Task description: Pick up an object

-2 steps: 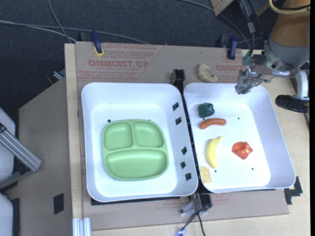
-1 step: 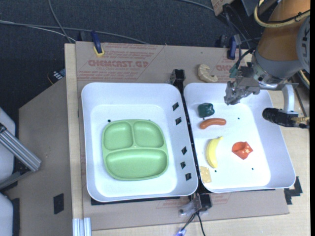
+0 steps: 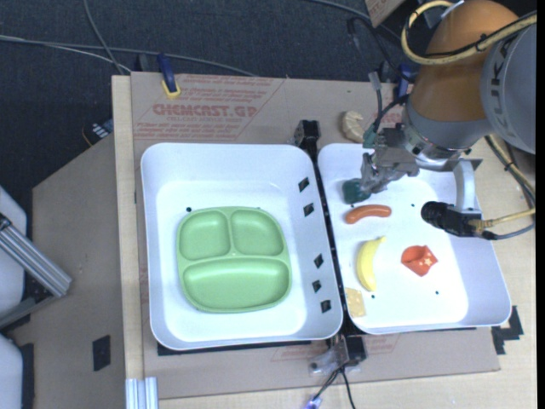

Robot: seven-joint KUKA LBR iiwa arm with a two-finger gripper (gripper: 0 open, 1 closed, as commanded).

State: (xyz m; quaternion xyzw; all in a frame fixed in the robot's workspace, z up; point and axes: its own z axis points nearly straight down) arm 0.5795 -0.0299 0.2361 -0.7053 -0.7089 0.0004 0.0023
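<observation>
Gripper (image 3: 368, 181) low in right bin (image 3: 477, 301), near its back left; finger gap impossible to judge. Touching or just above small green item (image 3: 352, 192), half hidden, unidentifiable. Just in front, sausage (image 3: 368, 214), long axis left-right. Banana (image 3: 368, 264) lengthwise front-back. Red piece (image 3: 418, 260) beside. Divided green plate (image 3: 233, 258) in left bin (image 3: 162, 228).

The arm (image 3: 511, 66) is chunky grey with a big rounded orange band (image 3: 464, 49) above the wrist. Yellow and black cables (image 3: 426, 24) loop beside the band, with grey metal gripper (image 3: 375, 177) hardware below it.
</observation>
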